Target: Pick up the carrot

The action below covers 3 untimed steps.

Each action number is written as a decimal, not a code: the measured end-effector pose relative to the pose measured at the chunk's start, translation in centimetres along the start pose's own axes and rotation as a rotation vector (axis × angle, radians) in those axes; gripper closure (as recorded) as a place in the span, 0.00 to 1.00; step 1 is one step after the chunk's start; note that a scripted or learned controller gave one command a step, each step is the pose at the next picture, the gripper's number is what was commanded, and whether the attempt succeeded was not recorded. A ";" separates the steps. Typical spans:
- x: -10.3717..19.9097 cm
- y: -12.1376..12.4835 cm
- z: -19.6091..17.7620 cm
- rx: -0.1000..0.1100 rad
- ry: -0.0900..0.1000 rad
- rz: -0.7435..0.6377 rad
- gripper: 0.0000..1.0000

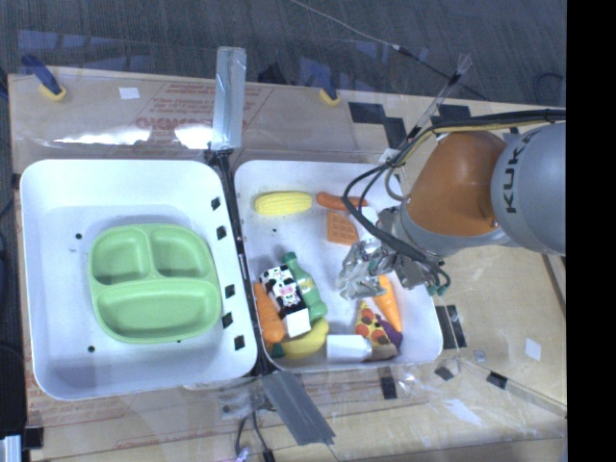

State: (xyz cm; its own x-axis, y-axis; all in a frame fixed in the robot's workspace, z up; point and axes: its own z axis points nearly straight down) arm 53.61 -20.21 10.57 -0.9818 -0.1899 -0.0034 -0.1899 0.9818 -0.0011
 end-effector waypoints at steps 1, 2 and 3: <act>0.0 0.1 0.0 0.000 0.000 -0.001 0.00; 3.9 0.0 1.2 0.002 -0.004 -0.358 0.00; 3.6 0.3 0.2 0.002 -0.005 -0.368 1.00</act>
State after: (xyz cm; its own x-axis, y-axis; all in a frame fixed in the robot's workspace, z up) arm 50.01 -20.62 10.39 -0.8476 -0.5307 -0.0073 -0.5306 0.8476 -0.0055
